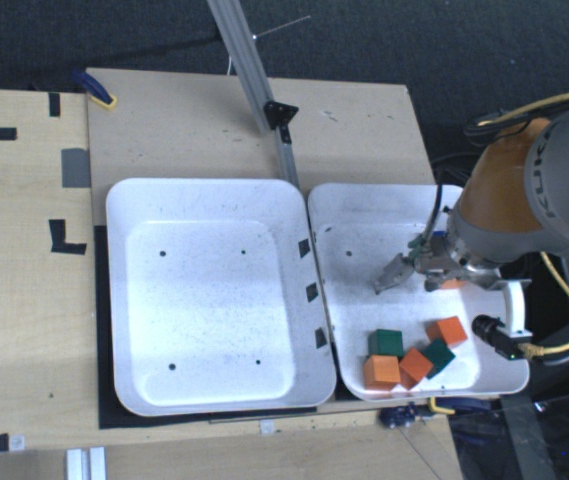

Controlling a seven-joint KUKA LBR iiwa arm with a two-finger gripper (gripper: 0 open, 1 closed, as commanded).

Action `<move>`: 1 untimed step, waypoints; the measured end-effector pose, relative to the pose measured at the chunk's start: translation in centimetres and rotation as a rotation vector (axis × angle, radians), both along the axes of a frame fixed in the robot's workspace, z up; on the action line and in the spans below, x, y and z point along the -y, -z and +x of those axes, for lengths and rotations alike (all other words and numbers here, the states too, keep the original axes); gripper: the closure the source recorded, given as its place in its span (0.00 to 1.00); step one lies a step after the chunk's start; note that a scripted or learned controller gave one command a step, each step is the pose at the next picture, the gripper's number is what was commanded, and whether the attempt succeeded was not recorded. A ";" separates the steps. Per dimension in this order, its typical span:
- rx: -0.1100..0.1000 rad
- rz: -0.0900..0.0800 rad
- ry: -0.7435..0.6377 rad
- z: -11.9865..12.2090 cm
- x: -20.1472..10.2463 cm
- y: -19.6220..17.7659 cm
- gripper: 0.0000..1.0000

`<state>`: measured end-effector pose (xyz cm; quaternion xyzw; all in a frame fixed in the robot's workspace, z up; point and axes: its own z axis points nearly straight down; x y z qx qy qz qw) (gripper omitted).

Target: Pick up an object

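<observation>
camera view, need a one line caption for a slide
KUKA arm's claw hovers in the right bin above a cluster of orange and green blocks; left bin beside it.

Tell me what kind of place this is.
Probably a robotics lab test bench: a grey and orange arm with its end effector over two white bins, coloured blocks in the right bin, and a plywood bench top.
</observation>
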<state>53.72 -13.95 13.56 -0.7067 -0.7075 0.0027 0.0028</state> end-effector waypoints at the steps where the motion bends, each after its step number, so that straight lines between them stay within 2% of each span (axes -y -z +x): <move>1: 0.005 -0.001 0.000 -0.1 0.0 4.6 0.00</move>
